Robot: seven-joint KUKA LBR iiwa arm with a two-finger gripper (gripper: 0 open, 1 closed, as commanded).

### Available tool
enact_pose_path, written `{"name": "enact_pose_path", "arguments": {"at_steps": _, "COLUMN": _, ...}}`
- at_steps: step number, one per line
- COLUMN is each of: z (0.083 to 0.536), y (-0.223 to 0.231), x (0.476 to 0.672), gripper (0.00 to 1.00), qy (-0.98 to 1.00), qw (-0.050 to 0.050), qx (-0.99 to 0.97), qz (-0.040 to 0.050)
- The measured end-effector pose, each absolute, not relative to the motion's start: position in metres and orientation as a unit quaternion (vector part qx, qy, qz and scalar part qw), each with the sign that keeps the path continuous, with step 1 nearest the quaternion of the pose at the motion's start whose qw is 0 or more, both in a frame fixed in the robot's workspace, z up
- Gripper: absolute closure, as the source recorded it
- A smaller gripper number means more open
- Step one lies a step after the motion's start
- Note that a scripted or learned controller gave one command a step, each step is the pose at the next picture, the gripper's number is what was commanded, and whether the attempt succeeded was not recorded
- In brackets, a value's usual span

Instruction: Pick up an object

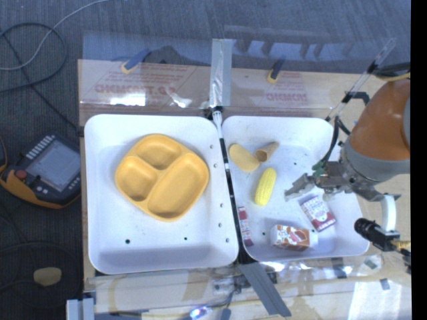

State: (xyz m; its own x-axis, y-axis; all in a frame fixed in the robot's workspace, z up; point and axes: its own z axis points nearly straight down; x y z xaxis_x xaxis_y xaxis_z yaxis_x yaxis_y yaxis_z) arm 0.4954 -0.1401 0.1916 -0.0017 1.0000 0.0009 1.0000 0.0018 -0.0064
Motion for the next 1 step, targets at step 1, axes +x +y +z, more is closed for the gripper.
{"name": "enact_pose_path", "arguments": {"at_steps": 1, "z": 0.0995, "y": -0.2071, "x": 0.4899, "gripper": 0.0, "qy": -0.706, "qw": 0.001, "qx": -0.709, "qz": -0.0015}}
